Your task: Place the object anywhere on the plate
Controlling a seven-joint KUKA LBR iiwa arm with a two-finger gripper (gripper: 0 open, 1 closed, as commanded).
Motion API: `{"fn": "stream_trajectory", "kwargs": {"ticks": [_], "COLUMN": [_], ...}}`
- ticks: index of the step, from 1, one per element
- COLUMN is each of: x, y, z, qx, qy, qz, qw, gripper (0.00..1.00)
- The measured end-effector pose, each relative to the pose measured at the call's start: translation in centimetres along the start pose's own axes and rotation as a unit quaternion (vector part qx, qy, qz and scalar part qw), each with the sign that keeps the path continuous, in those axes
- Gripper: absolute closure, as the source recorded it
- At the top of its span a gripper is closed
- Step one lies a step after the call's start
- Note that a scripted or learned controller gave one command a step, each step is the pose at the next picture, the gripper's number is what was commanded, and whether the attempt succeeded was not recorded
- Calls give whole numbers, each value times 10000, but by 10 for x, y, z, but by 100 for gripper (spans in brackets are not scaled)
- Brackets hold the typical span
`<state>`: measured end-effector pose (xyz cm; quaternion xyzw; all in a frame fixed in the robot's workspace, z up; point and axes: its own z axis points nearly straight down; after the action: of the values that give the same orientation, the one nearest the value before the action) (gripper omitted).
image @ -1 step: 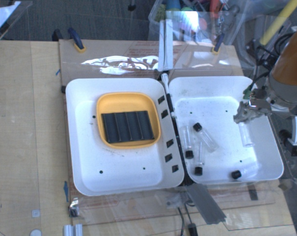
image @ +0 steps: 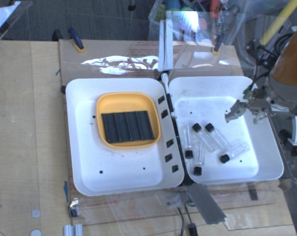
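So I'm sitting at the start: nothing is on the plate (image: 105, 106) yet apart from its own dark ribbed insert (image: 127, 126), and every step of pick, carry and drop is looking undone.

My claw (image: 235, 113) is hovering over the upper right part of the right bin (image: 266, 173), and I'm carrying nothing between the fingers as far as the view shows. Whether they're spread or closed I can't tell from this angle.

The vials (image: 207, 140) are lying loose in that same bin, clear tubes with black caps, clustered down and to the left of my claw. The nearest one is sitting near me but not touching.

The plate is waiting in the left bin (image: 84, 178), well apart from me, across the divider.
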<state>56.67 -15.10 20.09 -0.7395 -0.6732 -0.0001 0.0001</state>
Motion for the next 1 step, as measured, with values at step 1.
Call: {"fn": "stream_trajectory", "kwargs": {"ticks": [1], "x": [-39], "y": [0], "z": [-151], "qx": [-13], "qy": [-12], "qz": [-1438], "qw": [9896], "gripper": [0]}}
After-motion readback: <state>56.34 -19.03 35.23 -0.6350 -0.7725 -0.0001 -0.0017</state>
